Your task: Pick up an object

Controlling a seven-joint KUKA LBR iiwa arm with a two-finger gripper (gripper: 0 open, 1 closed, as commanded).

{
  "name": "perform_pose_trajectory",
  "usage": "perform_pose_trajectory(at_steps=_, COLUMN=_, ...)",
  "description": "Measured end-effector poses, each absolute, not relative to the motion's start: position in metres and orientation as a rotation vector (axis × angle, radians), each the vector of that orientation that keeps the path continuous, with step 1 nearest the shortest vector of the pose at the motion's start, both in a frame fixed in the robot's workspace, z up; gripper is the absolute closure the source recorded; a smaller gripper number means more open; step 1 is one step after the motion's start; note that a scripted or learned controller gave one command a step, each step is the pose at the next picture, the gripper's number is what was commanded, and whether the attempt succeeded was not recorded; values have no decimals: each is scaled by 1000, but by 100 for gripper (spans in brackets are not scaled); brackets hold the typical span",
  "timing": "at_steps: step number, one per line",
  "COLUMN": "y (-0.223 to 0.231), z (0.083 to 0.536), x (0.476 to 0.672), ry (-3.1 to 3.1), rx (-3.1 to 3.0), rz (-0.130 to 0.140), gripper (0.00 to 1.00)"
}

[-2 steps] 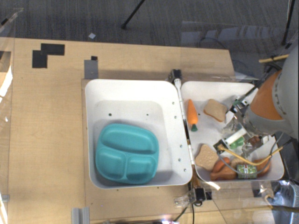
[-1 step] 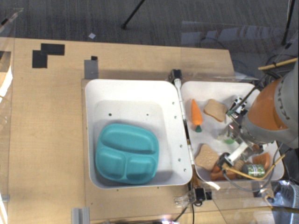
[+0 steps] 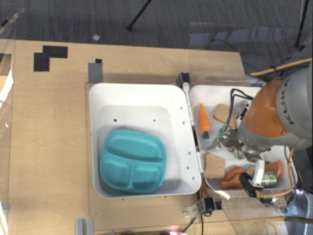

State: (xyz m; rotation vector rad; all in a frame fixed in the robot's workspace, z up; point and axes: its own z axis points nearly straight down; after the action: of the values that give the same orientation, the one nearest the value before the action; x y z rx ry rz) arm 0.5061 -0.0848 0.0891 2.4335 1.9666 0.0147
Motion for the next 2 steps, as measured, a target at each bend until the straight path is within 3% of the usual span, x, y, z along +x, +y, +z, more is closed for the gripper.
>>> perform_pose_trajectory(at_steps=1, y=-83, z=88, x=540, ry=1480, rx=2769, rz=12, gripper=0)
perform_pose_trajectory(at_steps=2, y=-91, z=90, x=490, ry=2114, rx=2316, rz=9, gripper=0)
